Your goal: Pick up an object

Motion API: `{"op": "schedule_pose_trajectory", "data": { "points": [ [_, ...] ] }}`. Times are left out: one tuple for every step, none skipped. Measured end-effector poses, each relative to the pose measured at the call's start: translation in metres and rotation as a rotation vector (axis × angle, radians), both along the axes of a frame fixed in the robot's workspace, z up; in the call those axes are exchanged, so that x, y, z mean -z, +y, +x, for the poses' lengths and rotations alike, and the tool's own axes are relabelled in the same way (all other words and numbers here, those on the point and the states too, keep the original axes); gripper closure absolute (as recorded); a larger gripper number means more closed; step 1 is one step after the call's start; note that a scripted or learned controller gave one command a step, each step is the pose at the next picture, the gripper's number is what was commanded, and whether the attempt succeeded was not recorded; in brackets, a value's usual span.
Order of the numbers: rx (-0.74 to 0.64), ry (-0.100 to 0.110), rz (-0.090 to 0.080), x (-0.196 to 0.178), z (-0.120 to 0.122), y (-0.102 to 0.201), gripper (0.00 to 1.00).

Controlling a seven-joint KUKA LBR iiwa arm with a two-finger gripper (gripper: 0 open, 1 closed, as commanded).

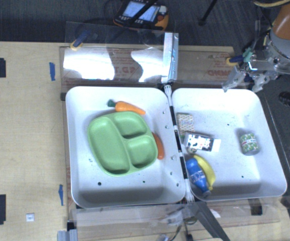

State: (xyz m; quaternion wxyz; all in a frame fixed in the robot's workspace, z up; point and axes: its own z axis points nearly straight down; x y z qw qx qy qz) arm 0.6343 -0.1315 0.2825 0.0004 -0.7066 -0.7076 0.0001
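Gripper (241, 80) sits at upper right, above the far rim of the right bin (265, 182), over the bin's back edge rather than its floor. Two thin fingers angle down, spread a little way apart; nothing between them.

Right bin contents, all well apart from the gripper: a small round green-patterned can (249, 142) alone toward the right side; a black-and-white card packet (202, 143) near the left wall; a small checkered sachet (185, 121) just behind it; a yellow banana (206, 170) at the front left corner, with a blue bottle (197, 176) lying against it.

Left bin (80, 185): a green divided tray (122, 142) fills the middle. One orange carrot (127, 106) lies at its far edge, a second orange piece (159, 146) along its right side.

Bench (24, 134) pale wood, with black and blue tape marks.
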Motion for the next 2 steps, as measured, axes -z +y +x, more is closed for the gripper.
{"op": "schedule_pose_trajectory", "data": {
  "points": [
    [0.0, 0.0, 0.0, 0.0, 0.0, 0.0, 0.0],
    [-0.061, -0.002, -0.001, 0.094, -0.041, -0.052, 0.0]
  ]
}}
